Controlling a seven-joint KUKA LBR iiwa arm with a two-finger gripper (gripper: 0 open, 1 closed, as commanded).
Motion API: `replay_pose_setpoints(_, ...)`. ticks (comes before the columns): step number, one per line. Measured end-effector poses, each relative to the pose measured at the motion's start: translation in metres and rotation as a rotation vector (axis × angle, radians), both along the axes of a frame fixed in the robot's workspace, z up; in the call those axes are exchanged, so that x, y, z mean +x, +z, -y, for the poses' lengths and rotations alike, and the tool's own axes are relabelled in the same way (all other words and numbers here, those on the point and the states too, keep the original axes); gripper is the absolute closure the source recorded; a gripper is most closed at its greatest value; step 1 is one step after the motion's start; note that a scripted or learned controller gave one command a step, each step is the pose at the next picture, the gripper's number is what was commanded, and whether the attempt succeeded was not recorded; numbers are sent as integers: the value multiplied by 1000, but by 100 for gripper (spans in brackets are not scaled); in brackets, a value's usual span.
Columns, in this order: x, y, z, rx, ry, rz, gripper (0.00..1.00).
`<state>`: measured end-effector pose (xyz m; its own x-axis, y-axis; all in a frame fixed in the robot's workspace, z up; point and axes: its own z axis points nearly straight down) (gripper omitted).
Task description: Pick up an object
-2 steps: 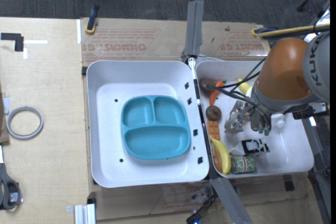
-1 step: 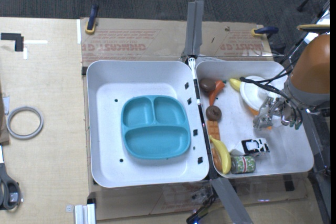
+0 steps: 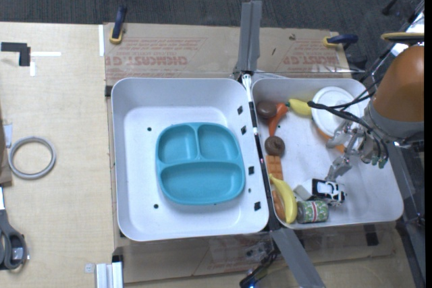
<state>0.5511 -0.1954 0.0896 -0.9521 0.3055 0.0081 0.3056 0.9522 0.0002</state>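
My gripper [image 3: 335,157] hangs over the right part of the right bin [image 3: 378,209], open, with nothing between its fingers. One fingertip [image 3: 332,173] points down toward a small black-and-white toy car [image 3: 329,191] just below it. A green can [image 3: 312,211] lies on its side beside the car. A white plate [image 3: 335,108] sits at the bin's back, partly under the wrist. Along the bin's left wall lie a small banana [image 3: 299,106], a brown piece [image 3: 266,109], an orange carrot [image 3: 277,122], a brown round item [image 3: 275,144], an orange block [image 3: 274,166] and a larger banana [image 3: 284,197].
The left bin [image 3: 128,145] holds a blue divided plate [image 3: 200,163]. A grey divider bar [image 3: 249,37] runs between the bins at the back. A tape ring [image 3: 30,157] and scissors [image 3: 11,247] lie on the bench at the left.
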Motion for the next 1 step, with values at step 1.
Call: replay_pose_setpoints(1,52,2,-51,-2,-347,5,0)
